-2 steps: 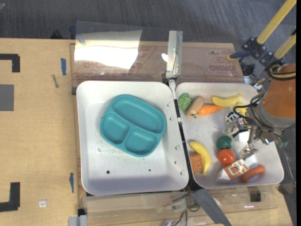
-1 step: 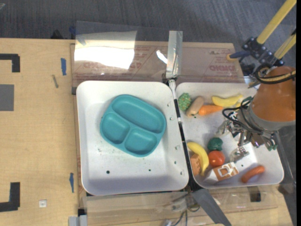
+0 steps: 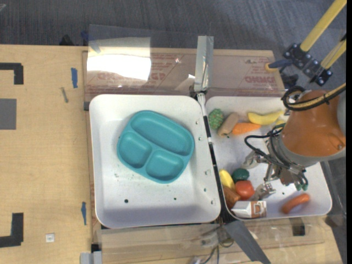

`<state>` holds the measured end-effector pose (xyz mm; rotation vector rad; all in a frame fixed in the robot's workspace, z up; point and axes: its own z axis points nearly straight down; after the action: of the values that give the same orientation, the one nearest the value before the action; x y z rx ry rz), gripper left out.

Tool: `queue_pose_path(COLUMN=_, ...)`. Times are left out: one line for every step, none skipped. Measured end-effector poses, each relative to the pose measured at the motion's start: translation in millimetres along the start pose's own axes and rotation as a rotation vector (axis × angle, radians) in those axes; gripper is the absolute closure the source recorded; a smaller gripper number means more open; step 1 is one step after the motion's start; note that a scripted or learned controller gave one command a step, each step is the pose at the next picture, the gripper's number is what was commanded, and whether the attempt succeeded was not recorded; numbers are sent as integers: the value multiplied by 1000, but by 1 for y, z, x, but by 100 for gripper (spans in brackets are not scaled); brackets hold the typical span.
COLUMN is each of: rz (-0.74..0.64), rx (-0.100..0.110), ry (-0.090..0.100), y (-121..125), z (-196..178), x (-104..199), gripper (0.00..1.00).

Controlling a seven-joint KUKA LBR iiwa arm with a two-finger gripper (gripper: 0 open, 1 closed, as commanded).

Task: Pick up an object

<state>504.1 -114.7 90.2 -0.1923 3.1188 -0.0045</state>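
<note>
My gripper (image 3: 263, 174) hangs over the right bin (image 3: 318, 176), below the arm's orange band. Its fingers look spread, with bare bin floor between them and nothing held. Just left of it lie a green round piece (image 3: 240, 175), a red tomato-like piece (image 3: 245, 189) and a yellow piece (image 3: 226, 178). A small carton (image 3: 253, 208) lies at the front edge, and a red-orange sausage shape (image 3: 296, 202) sits to the front right. At the back of the bin are a banana (image 3: 265, 116), a carrot (image 3: 246, 128), a tan piece (image 3: 227, 124) and a green piece (image 3: 215, 117).
The left bin (image 3: 110, 197) holds a teal divided plate (image 3: 156, 146). A raised divider (image 3: 209, 147) separates the two bins. A clear panel (image 3: 165, 65) stands behind them. The wooden bench (image 3: 38, 147) extends to the left.
</note>
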Motion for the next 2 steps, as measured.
queue_pose_path(rz=81, rx=0, ry=3, y=-51, z=-74, x=-84, gripper=0)
queue_pose_path(rz=9, rx=0, ry=3, y=-58, z=3, x=-117, gripper=0)
